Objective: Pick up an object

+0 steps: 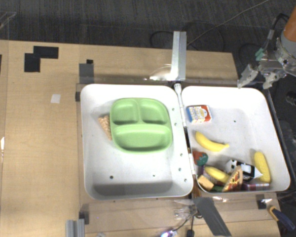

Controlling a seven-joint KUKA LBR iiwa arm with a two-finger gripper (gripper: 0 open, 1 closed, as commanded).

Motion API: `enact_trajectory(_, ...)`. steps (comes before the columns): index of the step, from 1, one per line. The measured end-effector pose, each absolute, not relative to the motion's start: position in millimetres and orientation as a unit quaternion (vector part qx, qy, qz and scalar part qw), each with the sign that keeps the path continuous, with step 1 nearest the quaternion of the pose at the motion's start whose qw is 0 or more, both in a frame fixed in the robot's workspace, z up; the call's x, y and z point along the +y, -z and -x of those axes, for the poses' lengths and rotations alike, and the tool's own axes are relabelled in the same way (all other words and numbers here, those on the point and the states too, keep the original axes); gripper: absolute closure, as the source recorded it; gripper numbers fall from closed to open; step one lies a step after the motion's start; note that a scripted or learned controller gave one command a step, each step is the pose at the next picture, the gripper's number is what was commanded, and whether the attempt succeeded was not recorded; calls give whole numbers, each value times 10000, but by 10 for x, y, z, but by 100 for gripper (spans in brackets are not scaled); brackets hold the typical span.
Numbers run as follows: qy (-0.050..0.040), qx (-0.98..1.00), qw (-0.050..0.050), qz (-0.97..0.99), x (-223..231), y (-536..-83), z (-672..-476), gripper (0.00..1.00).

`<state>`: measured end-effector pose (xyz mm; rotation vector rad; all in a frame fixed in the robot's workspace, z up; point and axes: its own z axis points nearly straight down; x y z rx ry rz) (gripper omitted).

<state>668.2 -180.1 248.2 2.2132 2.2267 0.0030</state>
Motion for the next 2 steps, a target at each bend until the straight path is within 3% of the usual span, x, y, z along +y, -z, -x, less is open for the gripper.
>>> enact_trajectory(1,-5,7369,3,-6760,-1471,-1563,-6321,0)
enact_trajectory(2,-39,7571,60,-6533,-1041,-900,-6123,0)
